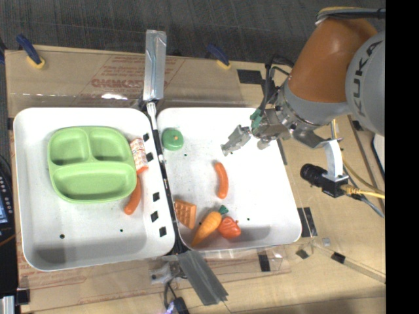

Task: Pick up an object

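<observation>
Your pincer point(237, 139) hangs above the right bin point(275, 175), toward its 1 o'clock part; its fingers look slightly parted with nothing between them. Below it, at 6 o'clock, lies an orange sausage point(222, 179). A carrot point(208, 226) and a strawberry point(228, 227) sit touching by the bin's 6 o'clock wall.

The arm point(340, 51) is cut off by the top and right edges. The gripper point(237, 139) is small and grey against the white bin point(275, 195), so the gap between its fingers cannot be made out. The carrot point(207, 226) covers part of the red toy point(229, 227) beside it. The green tray point(90, 163) overlaps the packet point(138, 153).
</observation>
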Robot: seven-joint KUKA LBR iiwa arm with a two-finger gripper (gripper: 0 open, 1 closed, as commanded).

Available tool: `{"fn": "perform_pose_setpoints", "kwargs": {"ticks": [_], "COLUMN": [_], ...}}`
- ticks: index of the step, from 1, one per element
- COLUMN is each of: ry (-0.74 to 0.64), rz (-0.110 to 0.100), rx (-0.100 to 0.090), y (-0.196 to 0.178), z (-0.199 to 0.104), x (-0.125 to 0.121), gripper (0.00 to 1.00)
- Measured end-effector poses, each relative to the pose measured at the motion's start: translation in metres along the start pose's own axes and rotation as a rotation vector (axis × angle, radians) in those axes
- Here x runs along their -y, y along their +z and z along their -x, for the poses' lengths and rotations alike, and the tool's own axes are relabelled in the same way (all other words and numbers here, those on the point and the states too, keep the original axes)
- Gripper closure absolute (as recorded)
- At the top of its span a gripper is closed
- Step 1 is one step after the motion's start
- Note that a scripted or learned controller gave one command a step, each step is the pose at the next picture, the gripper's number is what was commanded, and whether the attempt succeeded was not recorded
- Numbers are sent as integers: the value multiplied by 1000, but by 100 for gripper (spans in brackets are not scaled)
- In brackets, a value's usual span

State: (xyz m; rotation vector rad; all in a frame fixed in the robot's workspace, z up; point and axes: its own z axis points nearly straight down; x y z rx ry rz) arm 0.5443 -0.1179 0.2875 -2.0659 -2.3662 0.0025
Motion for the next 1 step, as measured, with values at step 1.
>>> {"fn": "perform_pose_setpoints", "kwargs": {"ticks": [1], "ry": [12], "rz": [-7], "rx": [-2], "y": [109], "z": [9], "x": [-1], "gripper": [0]}}
